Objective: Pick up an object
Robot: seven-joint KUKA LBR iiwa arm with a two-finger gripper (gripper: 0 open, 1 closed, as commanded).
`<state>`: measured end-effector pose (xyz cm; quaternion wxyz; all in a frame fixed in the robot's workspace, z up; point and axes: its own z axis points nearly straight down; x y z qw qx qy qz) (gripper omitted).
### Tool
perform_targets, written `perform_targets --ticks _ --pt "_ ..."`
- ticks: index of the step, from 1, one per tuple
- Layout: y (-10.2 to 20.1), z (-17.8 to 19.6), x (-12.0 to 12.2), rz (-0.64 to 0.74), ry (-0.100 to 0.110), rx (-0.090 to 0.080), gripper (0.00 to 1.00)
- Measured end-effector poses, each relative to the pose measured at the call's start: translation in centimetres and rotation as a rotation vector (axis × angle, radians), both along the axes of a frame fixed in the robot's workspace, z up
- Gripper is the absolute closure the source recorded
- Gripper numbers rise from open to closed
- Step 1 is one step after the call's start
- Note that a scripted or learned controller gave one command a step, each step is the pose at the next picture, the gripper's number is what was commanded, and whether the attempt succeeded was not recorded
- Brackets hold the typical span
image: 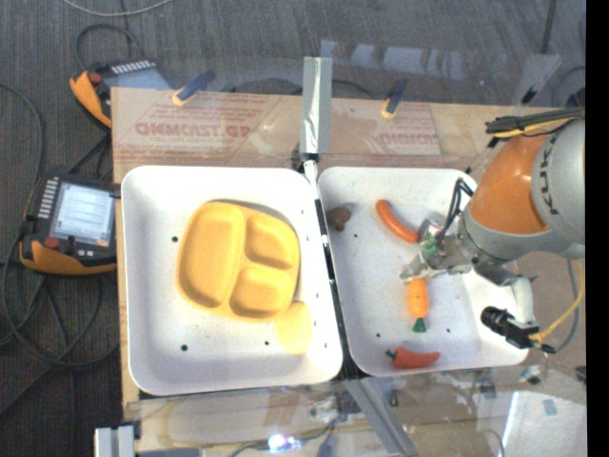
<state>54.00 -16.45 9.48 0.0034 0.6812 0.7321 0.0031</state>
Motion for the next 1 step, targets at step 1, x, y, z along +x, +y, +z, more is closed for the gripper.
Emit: perform_targets --ticks 1 --pt "5.48 11.72 8.30 0.073 0.015 -0.002 1.00"
